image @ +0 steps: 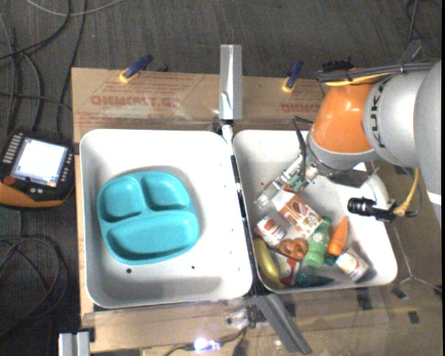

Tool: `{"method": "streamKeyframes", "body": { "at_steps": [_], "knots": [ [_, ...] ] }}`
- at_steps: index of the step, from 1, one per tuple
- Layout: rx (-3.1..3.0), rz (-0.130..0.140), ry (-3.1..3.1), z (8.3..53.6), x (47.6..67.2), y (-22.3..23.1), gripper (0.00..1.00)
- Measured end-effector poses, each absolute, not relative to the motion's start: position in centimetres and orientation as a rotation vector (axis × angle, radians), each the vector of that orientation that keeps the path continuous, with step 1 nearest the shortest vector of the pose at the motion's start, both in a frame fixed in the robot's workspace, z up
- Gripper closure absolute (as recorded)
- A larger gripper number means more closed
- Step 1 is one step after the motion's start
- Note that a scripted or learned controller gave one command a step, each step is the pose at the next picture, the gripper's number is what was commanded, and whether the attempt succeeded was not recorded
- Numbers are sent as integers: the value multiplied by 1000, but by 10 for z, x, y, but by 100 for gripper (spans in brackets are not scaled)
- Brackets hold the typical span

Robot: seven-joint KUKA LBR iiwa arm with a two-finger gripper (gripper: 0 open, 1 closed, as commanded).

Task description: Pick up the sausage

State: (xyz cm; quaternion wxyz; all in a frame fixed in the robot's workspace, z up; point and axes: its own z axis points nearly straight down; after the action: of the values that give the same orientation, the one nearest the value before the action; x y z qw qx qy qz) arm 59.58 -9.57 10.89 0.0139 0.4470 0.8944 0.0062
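In the right bin (371, 180), toy foods are heaped along the near side. A short dark reddish-brown piece (288, 271), which looks like the sausage, lies low in that heap between the yellow banana (262, 259) and a green item (312, 279), partly covered by a pretzel (293, 248). My gripper (277, 192) reaches down and to the left from the orange band (343, 124). Its tip hangs over the bin's left middle, just above a red and white box (302, 215) and well short of the sausage. Nothing shows in its grasp.
The heap also holds a small can (271, 231), a green bottle (319, 240), an orange carrot (339, 235) and a small jar (352, 265). A teal divided plate (150, 215) lies in the left bin (96, 273). An upright metal post (230, 80) stands behind the bins' divide.
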Motion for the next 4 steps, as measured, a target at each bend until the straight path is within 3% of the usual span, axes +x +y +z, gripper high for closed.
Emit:
{"method": "streamKeyframes", "body": {
  "at_steps": [1,2,3,4],
  "knots": [
    [1394,21,2783,118,597,-96,100],
    [1371,-1,2826,250,549,-132,100],
    [690,3,3067,164,506,-105,100],
    [10,4,3141,201,487,-47,100]
  ]
}}
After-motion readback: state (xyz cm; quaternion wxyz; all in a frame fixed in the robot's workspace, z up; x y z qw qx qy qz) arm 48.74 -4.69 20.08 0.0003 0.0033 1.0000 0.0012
